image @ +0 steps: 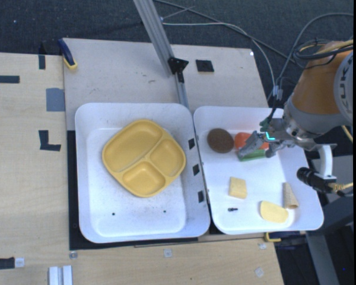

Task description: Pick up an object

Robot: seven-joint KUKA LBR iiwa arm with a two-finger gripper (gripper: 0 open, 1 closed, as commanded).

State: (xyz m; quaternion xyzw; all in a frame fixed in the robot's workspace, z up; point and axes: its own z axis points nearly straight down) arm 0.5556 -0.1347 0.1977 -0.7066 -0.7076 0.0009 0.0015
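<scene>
The gripper (253, 149) hung low in the right bin (302, 223), jaw state impossible to tell, with the orange piece (243, 139) touching at its 11 o'clock.

Left white bin (89, 177): yellow three-compartment plastic tray (143, 157). Right white bin (305, 221): round brown disc (220, 140), orange piece (244, 139), green-grey item (252, 152) under gripper (266, 142), pale yellow cube (238, 188), yellow wedge (273, 212), tan cone (290, 196).

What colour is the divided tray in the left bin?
Yellow; the divided tray shows plainly in the camera view.
</scene>
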